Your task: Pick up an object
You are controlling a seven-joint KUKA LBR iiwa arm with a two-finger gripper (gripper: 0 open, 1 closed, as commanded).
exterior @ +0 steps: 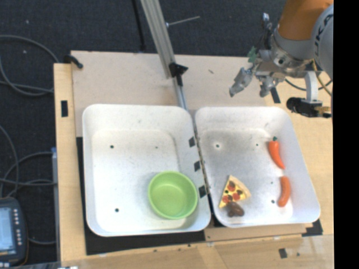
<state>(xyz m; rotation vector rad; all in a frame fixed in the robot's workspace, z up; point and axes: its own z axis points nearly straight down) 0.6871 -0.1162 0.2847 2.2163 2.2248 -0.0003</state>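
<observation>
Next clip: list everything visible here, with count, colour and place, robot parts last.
bins: 2, white, side by side on the bench
bowl: 1, green, near right corner of the left bin
pizza slice: 1, yellow with red dots, near left part of the right bin
brown piece: 1, dark brown, touching the pizza slice's near end
carrot: 1, orange with a green tip, right side of the right bin
sausage: 1, orange-red, right side of the right bin, nearer than the carrot
rail: 1, grey metal, slanting behind the bins
arm: 1, grey and orange, upper right
hand: 1, grey, above the bench behind the right bin
</observation>
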